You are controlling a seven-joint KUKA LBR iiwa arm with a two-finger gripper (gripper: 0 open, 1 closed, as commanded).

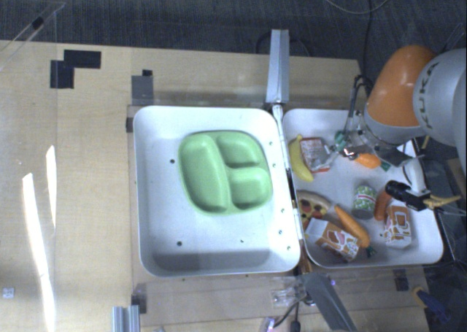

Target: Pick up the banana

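Note:
The yellow banana (298,160) lies along the left wall of the right bin (430,250), with its back end beside a small printed packet (314,152). My gripper (347,145) hangs low over the back of that bin, to the right of the packet and apart from the banana. Nothing shows between it and the banana but the packet. An orange piece (369,162) lies just right of the gripper. The grey arm with its orange band (398,97) covers the bin's back right corner.
The left bin (153,250) holds a green divided plate (225,170). In the right bin lie a pizza slice (312,205), a carrot (352,225), a green can (364,196) and two small printed boxes (336,240) (398,225). A metal divider (278,68) stands between the bins.

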